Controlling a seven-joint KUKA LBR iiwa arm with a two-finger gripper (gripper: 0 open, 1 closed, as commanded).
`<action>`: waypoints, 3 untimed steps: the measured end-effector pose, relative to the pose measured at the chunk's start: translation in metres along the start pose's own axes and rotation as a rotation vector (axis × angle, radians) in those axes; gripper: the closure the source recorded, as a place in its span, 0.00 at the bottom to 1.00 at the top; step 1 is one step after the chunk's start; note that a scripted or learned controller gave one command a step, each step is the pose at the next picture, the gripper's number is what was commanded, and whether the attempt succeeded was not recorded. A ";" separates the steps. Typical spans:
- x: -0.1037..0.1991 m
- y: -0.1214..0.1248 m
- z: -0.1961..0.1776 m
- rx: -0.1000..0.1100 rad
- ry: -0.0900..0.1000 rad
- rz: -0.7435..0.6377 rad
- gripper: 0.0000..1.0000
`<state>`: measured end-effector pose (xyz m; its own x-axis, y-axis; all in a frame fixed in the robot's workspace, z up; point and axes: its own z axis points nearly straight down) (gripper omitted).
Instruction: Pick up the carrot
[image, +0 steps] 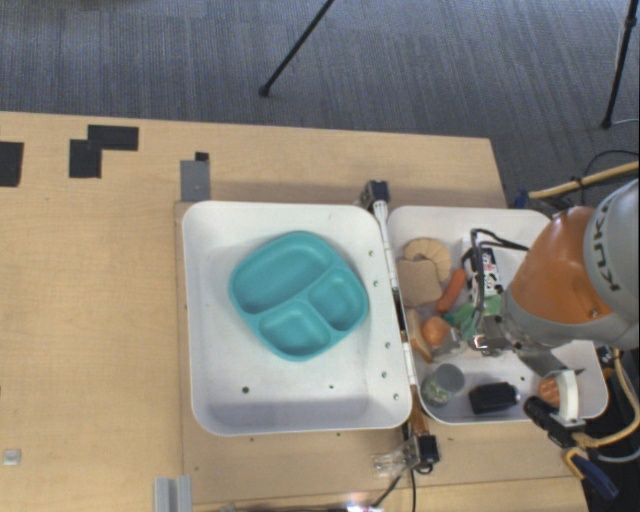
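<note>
Right bin (590, 395): carrot (452, 289) among clutter, long axis slanted, upper end toward top right, lower end toward bottom left, beside tan bread slice (424, 268). Gripper (478, 310) lowered just right of carrot; finger state cannot be told. Left bin (215, 400) holds teal divided plate (298, 294). Wooden bench (90, 330); grey carpet (200, 55) behind.

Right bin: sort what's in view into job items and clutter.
Job: carrot; gripper down in the right bin, near the carrot.

Lying about: teal divided plate in the left bin; beige bread-like piece; grey round piece; black block.
</note>
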<state>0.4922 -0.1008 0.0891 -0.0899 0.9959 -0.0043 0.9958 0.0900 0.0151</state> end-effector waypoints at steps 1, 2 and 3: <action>-0.002 0.082 0.003 0.005 0.002 0.407 0.00; -0.085 0.068 0.003 0.009 -0.004 0.419 0.00; -0.081 0.072 -0.008 0.006 -0.001 0.401 1.00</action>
<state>0.5713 -0.1745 0.0990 0.3057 0.9521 -0.0004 0.9521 -0.3057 0.0096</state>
